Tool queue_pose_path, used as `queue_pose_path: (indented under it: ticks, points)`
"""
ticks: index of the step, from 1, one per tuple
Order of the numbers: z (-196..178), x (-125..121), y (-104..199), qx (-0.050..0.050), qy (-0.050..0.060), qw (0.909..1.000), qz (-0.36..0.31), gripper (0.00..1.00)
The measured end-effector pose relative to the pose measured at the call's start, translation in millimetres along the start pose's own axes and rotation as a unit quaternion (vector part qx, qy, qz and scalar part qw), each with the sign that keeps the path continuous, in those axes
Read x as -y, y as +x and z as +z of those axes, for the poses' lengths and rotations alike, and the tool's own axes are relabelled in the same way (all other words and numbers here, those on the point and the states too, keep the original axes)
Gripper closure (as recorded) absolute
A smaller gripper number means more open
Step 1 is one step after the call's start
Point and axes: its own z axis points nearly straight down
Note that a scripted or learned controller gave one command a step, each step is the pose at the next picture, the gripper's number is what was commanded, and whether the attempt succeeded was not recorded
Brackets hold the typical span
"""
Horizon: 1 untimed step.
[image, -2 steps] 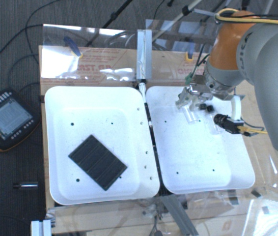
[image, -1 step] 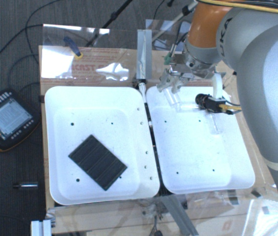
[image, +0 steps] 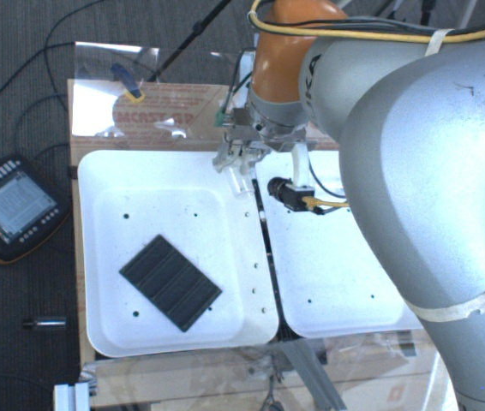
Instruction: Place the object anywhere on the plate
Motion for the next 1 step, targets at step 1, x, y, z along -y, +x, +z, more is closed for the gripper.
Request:
queue_pose_path:
  ticks: [1]
  points:
    - [-129.5, -2.0, 42.4, 0.001, -0.003, 0.9513, -0.308, 1.00]
